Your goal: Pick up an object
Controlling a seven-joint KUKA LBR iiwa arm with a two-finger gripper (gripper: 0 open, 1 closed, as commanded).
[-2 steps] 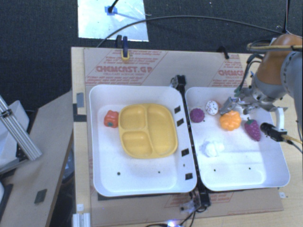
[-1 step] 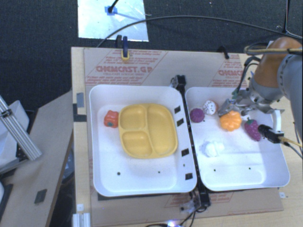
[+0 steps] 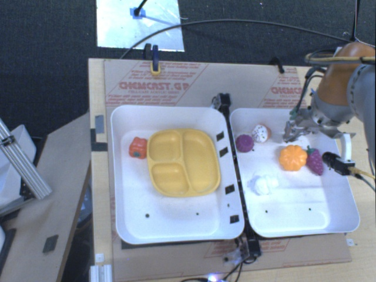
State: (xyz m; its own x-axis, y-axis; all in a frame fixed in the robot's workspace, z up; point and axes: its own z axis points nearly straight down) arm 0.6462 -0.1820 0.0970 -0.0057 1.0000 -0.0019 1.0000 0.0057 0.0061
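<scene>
The right bin (image 3: 329, 219) holds an orange pumpkin toy (image 3: 292, 158), a purple grape bunch (image 3: 315, 161), a purple round toy (image 3: 244, 143), a white speckled ball (image 3: 261, 133) and a white lumpy toy (image 3: 262, 184). My gripper (image 3: 292, 133) hangs over the bin's far part, just above and behind the pumpkin, right of the speckled ball. Nothing shows between its fingers. The left bin (image 3: 126, 216) carries a yellow divided plate (image 3: 181, 161) and an orange-red pepper toy (image 3: 137, 147) at the plate's left.
A black divider strip (image 3: 230, 163) with clips runs between the two bins. A cable loops above the bench and black connectors (image 3: 336, 162) hang off the arm near the grapes. Grey equipment (image 3: 20, 163) stands at the far left.
</scene>
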